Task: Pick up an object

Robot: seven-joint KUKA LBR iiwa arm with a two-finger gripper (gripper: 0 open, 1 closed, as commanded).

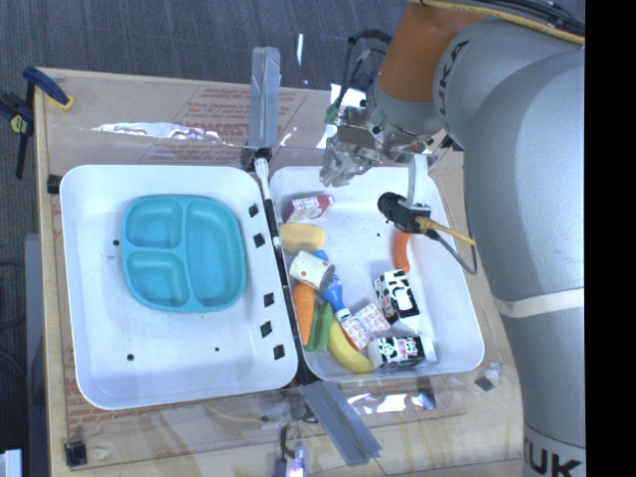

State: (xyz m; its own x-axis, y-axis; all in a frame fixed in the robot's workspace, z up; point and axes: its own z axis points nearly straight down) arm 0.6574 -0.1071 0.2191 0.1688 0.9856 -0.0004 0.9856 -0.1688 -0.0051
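My gripper (338, 170) hangs over the far left corner of the right bin (452, 296), with nothing visibly held. Just below it lies a small red and white packet (308, 207), and below that a yellow lemon-shaped piece (303, 236). Further toward the front are a white and blue bottle (314, 269), an orange carrot (303, 311), a green piece (320, 328), a banana (350, 351), a pink and white packet (367, 321) and two black and white cartons (397, 293) (399, 349). An orange piece (400, 252) lies near the bin's right side.
The left bin (89, 366) holds a turquoise divided plate (184, 252). A ridge with black clips (266, 276) separates the bins. The grey arm (517, 167) covers the right side of the bench. An upright grey post (264, 92) stands behind the bins.
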